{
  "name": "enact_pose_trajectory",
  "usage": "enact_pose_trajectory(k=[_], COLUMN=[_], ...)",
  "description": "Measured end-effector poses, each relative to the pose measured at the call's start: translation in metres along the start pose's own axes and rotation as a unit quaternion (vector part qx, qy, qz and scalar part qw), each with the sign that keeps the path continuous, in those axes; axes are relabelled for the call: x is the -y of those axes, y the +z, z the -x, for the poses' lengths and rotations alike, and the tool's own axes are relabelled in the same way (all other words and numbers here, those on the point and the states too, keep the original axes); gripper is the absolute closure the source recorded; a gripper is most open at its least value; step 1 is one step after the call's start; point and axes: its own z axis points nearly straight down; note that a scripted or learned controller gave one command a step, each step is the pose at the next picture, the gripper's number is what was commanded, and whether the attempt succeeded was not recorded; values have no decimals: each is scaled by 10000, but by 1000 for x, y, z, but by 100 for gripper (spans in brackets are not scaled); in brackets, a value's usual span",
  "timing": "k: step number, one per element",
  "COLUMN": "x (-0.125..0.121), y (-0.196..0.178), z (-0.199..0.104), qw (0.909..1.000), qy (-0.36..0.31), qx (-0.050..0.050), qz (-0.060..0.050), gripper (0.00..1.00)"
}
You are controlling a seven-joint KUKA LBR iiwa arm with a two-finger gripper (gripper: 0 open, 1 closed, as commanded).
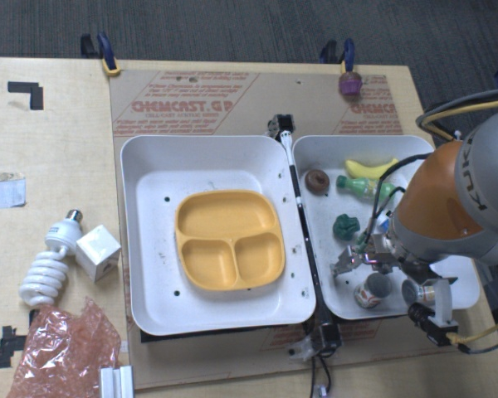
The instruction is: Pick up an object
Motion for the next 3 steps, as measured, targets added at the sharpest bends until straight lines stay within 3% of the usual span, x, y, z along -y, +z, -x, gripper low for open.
enact_pose_trajectory(k=[3], x=[-1], y=[0], z=[0], qw=[10000], qy=[-3], qx=[2], qz=[3], gripper=[0])
